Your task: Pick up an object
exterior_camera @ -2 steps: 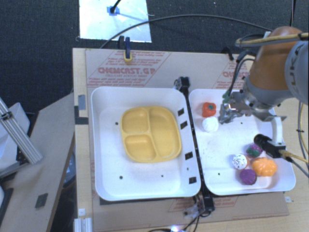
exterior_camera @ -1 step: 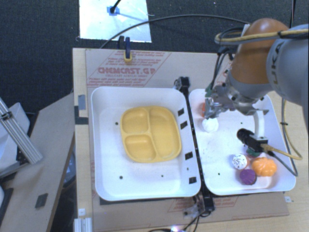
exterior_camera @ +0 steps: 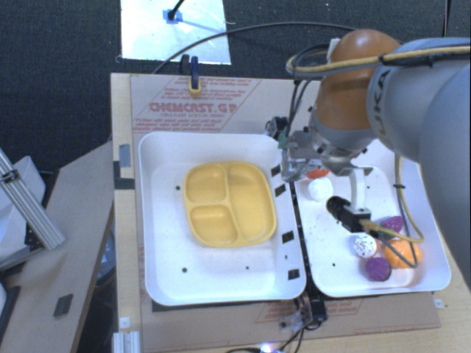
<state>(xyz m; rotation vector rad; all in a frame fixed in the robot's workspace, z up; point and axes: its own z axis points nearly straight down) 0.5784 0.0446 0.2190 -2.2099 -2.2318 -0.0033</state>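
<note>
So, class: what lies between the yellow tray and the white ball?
In the camera view, the bins' adjoining rims lie between the yellow tray and the white ball.

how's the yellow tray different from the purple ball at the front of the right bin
The yellow tray is flat, with three compartments; the purple ball is round. The tray is far larger than the ball. The tray lies by itself in the left bin; the ball sits in the right bin close beside a speckled white ball and an orange ball.

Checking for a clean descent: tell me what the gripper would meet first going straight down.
Probably the white ball just under the gripper, in the right bin; depth is unclear from this slanted view.
</note>
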